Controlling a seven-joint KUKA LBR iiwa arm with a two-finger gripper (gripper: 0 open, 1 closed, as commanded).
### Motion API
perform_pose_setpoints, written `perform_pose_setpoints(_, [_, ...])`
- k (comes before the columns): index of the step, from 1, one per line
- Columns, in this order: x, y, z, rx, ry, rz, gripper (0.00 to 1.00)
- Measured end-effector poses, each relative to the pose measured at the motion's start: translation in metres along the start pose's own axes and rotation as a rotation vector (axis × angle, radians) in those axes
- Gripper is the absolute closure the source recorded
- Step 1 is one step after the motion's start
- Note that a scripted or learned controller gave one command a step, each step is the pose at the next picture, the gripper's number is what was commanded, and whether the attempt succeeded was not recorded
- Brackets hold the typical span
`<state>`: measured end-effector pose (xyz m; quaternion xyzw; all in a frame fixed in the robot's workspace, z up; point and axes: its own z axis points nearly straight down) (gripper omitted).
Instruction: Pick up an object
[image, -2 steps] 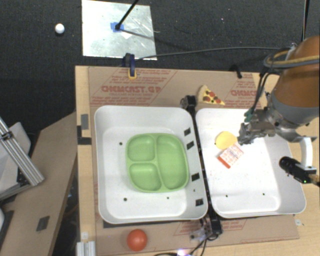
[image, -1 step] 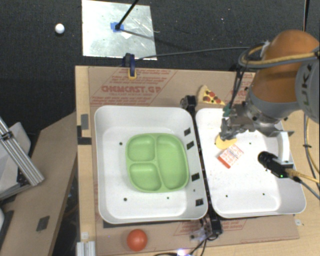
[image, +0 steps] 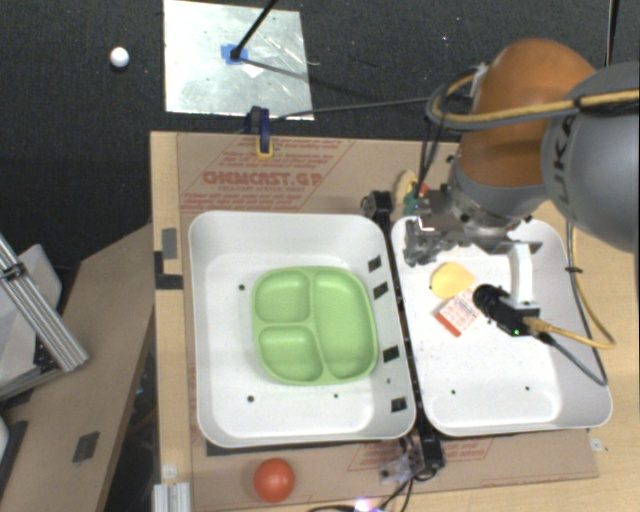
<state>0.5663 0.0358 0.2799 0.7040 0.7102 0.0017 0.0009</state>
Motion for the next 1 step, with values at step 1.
perform_pose_setpoints(1, [0.0422,0.0247,0.0232,0.002,-0.001,0.001,1.0])
